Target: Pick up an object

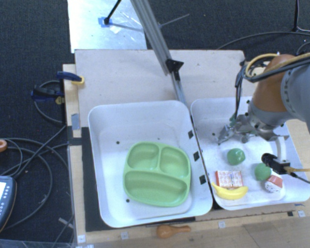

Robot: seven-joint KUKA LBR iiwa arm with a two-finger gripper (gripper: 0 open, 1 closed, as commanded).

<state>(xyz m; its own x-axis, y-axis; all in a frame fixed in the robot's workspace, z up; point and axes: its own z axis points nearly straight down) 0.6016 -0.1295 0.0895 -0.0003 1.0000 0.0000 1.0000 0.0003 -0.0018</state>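
Two white bins are seen on a pale beige bench (pixel 131 75). In the left bin (pixel 107 149) a light green divided tray (pixel 157 173) is held. In the right bin (pixel 298 191) a dark green ball (pixel 235 155), a second green ball (pixel 261 171), a yellow banana (pixel 230 192), an orange-and-white patterned carton (pixel 229 178) and a red-and-white piece with dark dots (pixel 273 183) are found. The arm (pixel 293 90) is coloured grey with an orange band. A tan wooden piece (pixel 172 230) is seen at the near edge.

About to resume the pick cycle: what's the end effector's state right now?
End effector: over the right bin, above the green ball; open or shut cannot be told from this view, and nothing is seen held.
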